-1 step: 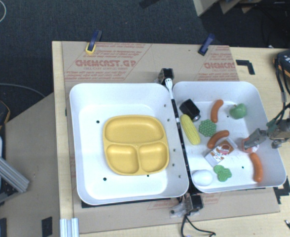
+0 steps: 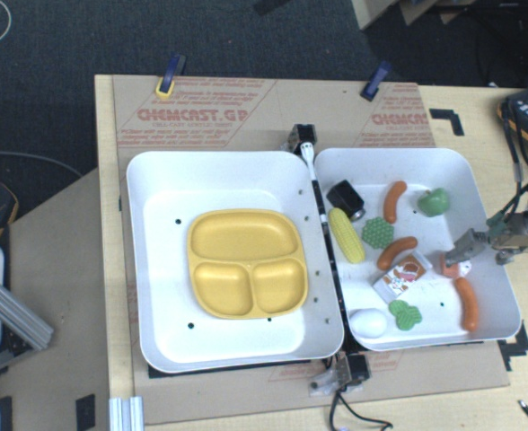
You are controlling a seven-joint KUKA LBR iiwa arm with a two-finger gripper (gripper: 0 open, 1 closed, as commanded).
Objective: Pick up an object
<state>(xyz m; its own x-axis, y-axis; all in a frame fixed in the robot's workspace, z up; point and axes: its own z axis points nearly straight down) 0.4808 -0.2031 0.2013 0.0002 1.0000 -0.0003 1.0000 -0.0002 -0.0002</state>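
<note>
The right white bin (image 2: 385, 162) holds several toy foods: a black block (image 2: 345, 197), a yellow corn cob (image 2: 346, 234), a broccoli floret (image 2: 378, 233), an orange sausage (image 2: 391, 202), a green pepper (image 2: 434, 202), a second sausage (image 2: 396, 252), a small red-and-white carton (image 2: 401, 277), a smaller green floret (image 2: 407, 314), a white egg (image 2: 368, 322) and a third sausage (image 2: 467, 303). My gripper (image 2: 462, 250) reaches in over the bin's right side, low above a small red piece (image 2: 450, 267) and just above the third sausage. Nothing can be seen held in it.
The left white bin (image 2: 156, 187) carries a yellow divided tray (image 2: 246, 261). A black divider strip (image 2: 322, 241) runs between the bins. Blue clamps (image 2: 169, 74) (image 2: 376, 80) sit on the cardboard base at the back.
</note>
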